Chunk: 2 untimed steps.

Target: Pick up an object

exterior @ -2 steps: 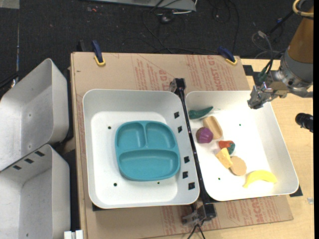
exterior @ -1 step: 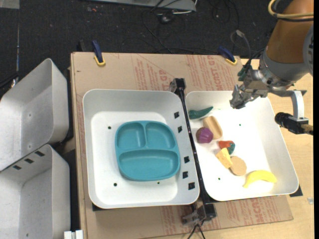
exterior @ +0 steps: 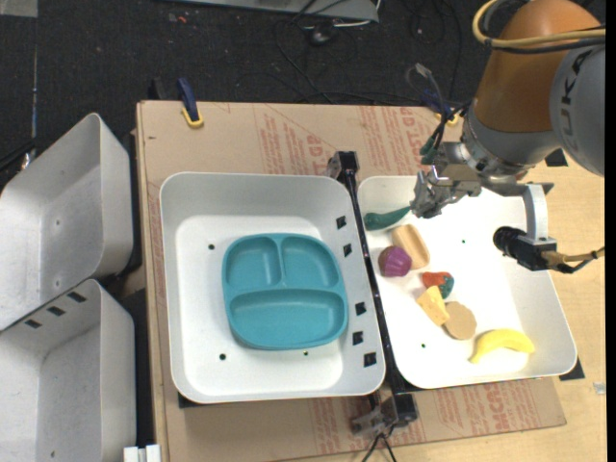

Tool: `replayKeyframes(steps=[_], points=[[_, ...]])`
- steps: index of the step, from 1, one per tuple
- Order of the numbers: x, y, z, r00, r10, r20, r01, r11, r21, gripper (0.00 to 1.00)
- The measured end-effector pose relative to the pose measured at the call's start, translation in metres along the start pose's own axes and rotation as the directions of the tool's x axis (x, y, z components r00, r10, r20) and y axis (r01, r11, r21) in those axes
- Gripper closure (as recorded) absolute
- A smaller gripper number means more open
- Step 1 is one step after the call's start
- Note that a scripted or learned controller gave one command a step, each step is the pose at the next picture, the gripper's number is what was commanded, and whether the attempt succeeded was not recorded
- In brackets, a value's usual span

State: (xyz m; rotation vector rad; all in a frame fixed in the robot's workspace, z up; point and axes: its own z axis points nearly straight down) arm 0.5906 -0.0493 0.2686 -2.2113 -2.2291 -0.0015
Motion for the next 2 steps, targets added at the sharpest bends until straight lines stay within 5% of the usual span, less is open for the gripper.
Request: replayKeyframes(steps=[2], points=[[0.103, -0.012, 0.015, 1.000, 0.001, 0.001, -0.001, 1.000, 0.002, 1.00]])
